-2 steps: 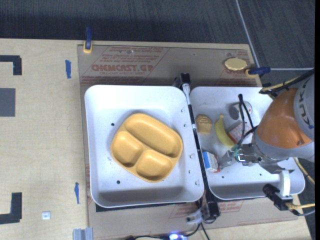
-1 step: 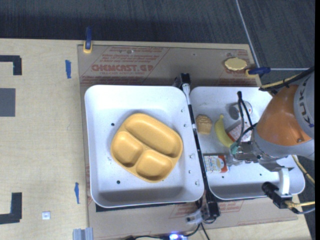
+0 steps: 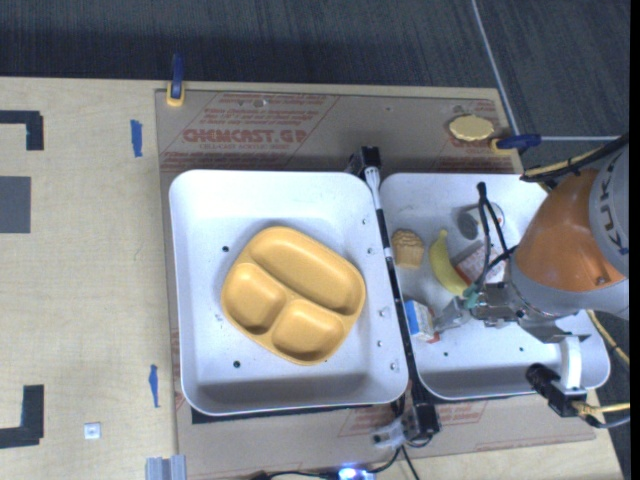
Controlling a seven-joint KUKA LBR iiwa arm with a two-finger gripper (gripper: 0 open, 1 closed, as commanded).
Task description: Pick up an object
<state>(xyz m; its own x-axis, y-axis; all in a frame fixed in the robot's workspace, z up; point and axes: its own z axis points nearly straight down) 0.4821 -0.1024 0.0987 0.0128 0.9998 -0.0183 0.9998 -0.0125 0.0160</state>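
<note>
So, quick rundown of what's on the bench:

Arm: the grey KUKA arm (image 3: 585,258) comes in from the right side, orange band bulging over the right bin, wrist bent down and leftward into it.

Gripper: the gripper (image 3: 462,306) sits low in the right bin, pointing left toward the bin's left wall, just below the banana and just right of the little packet. Honestly can't tell how the claw stands, it's a dark metal blur from this angle, and nothing clearly shows between its tips.

Right bin: the right bin (image 3: 480,373) is shallow white plastic with rounded corners, smooth and a bit glossy.

Banana: a small yellow banana (image 3: 446,262), curved and smooth, lies near the middle of the right bin, just above the gripper.

Brown lump: a tan rounded lump (image 3: 407,248), matte, sits left of the banana near the wall between the bins.

Packet: a small blue, white and red packet (image 3: 419,320) lies by the right bin's left wall, crinkly looking.

Left bin: the left bin (image 3: 200,268) is the same white plastic.

Tray: a yellow three-compartment tray (image 3: 292,293), smooth with rounded lobes, lies tilted in the middle of the left bin, well apart from the arm.

Bench: pale wood-coloured bench (image 3: 80,298) with a cardboard sheet (image 3: 300,128) under the bins.
</note>
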